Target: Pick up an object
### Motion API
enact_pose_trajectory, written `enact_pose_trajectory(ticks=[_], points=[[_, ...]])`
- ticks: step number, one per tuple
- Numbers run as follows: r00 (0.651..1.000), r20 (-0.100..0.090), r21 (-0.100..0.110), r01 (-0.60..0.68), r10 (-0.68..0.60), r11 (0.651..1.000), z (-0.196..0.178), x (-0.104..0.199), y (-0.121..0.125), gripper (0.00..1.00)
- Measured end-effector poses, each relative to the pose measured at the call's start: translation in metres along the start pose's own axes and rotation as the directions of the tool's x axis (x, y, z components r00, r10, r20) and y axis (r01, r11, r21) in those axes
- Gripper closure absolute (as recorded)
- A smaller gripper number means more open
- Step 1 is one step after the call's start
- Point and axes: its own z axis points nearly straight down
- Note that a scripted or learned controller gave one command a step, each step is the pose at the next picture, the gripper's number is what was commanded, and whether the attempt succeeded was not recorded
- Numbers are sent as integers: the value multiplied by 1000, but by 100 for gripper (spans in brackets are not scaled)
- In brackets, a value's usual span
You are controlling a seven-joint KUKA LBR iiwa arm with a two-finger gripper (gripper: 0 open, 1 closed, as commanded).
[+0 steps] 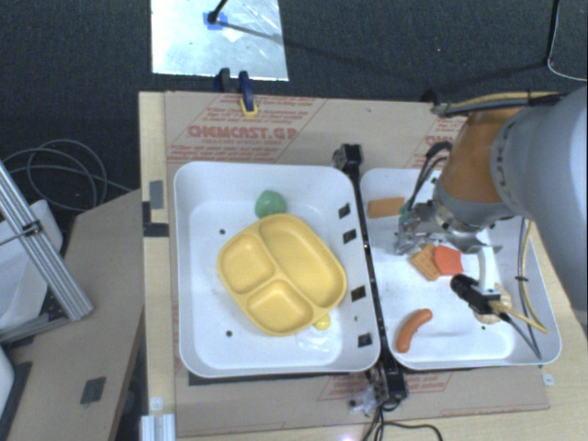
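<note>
Claw (415,237) sits low in the right bin (524,347), just beside the orange block (435,262); I cannot tell its grip state. Best drop straight over the block, centred, and close firmly before lifting, steering clear of the sausage (412,328) nearby.

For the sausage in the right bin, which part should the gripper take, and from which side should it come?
Probably its middle, from straight above. The sausage lies flat and alone on the right bin floor, long and narrow, slanting up to the right. Fingers closing across its short width should fit; bare floor lies on both long sides.
</note>
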Motion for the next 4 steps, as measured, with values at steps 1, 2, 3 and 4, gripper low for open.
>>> enact_pose_trajectory(ticks=[1,2,3,4], points=[[1000,4,-10,1,-1,1000,-2,-29,37,100],[1000,-1,-6,0,0,1000,-106,6,-78,100],[1000,2,-6,0,0,1000,-101,5,-74,0],[1000,2,4,-4,4,1000,-6,-29,-100,0]])
